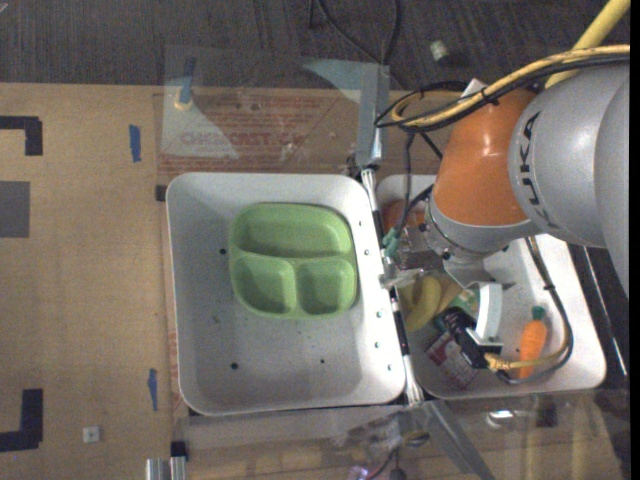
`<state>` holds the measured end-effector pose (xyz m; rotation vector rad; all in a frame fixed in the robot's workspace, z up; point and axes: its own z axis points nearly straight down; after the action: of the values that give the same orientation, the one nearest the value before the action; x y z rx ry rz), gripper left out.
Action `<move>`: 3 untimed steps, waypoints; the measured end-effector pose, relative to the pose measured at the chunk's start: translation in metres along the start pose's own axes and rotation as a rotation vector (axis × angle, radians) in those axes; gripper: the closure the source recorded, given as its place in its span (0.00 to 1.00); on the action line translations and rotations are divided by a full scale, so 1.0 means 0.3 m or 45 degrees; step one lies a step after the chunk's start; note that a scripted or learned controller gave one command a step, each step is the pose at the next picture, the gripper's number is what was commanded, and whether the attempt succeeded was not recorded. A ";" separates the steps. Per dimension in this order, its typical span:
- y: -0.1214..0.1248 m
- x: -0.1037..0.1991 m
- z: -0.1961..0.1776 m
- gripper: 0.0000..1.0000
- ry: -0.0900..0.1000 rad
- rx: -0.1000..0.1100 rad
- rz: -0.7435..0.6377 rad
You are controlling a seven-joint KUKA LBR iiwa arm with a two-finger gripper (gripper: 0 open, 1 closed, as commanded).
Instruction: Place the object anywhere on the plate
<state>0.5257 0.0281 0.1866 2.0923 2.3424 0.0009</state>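
- Cardboard-brown table (80, 268) fills the left of the frame, with dark carpet along the top; two white bins sit side by side on it at centre and right.
- Left bin (200, 348) holds the green plate (293, 258), a three-compartment tray lying flat toward the bin's upper half. Your target sits bare and well away from the walls, so a drop from above has room.
- Right bin (580, 368) holds the clutter: a yellow banana-like piece (428, 301) just right of the divider, an orange carrot toy (533, 340) at lower right, and dark-and-red packaging (455, 353) low in the bin.
- Claw (405, 268) is low over the right bin's left edge, near the yellow piece; the wrist covers it, so you cannot tell its state or whether anything is gripped.
- Judgement: you are at the pick stage. Which object is intended is unclear; the yellow piece is nearest.
- Risk: the divider rims stand between pick and plate, so you need lift before crossing.
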 end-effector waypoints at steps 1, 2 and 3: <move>-0.157 0.008 0.010 1.00 0.002 0.007 0.216; -0.162 -0.048 0.009 1.00 0.001 0.006 0.201; -0.159 -0.057 0.008 1.00 0.002 0.005 -0.117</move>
<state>0.4800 0.0059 0.1840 1.9845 2.4391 -0.0020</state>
